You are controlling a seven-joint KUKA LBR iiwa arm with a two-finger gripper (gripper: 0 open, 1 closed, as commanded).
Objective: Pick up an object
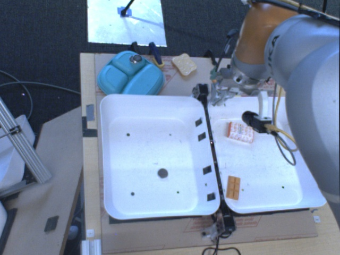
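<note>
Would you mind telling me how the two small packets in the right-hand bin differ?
The red-and-white packet lies toward the back of the right bin, near the gripper; the orange wafer-like bar lies at the front, beside the divider. The packet is wider and patterned; the bar is narrower and plain. Both lie flat.

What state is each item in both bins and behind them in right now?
Small red-and-white printed packet: flat in right bin, untouched.
Orange rectangular wafer block: flat near right bin's front-left corner.
Small dark round disc: flat in left bin.
Blue plastic divided dish: behind left bin.
Yellow sponge: behind the bins.
End effector: over right bin's back-left corner.
</note>
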